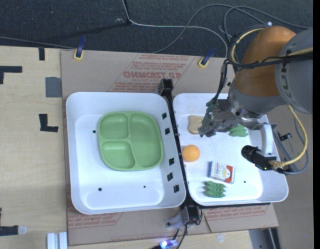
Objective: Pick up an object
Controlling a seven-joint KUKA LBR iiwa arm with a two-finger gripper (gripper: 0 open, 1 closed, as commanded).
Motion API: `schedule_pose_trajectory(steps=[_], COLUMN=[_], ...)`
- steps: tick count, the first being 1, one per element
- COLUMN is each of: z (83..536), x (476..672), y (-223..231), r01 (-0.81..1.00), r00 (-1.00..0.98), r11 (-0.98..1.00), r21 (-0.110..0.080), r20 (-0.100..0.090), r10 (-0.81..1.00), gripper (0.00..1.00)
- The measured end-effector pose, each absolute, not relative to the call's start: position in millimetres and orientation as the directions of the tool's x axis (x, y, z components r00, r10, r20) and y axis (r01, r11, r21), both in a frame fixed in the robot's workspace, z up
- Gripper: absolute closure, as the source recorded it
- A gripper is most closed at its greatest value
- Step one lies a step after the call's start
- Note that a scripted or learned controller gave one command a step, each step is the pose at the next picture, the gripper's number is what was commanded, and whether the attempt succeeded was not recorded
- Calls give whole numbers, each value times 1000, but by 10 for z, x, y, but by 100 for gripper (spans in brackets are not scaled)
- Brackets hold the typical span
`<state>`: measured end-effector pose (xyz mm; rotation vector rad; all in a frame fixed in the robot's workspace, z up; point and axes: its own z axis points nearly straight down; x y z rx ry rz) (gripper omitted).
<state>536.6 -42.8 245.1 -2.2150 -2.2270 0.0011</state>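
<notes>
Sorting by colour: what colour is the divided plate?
Light green plate, seen in the camera view.

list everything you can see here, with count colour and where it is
bins: 2, white, side by side on the bench
divided plate: 1, light green, in the left bin
orange ball: 1, orange, right bin near the divider
tan piece: 1, beige, right bin, beside the tool
small box: 1, white with red and blue, right bin
dark green item: 1, green, right bin near the front edge
light green item: 1, green, right bin beside the tool
clamps: 2, yellow and blue, at the cardboard's far edge
arm: 1, grey and orange, from the right
tool: 1, dark, low over the right bin
</notes>
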Motion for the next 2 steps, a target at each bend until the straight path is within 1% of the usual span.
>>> schedule_pose_trajectory(steps=[1, 2], z=[2400, 2230], x=[5366, 5486], y=[118, 637], r01=[1000, 1000], r00=[-6, -6], r11=[6, 6], r21=[-2, -3], r20=[0, 0], r10=[1000, 1000], gripper=[100, 100])
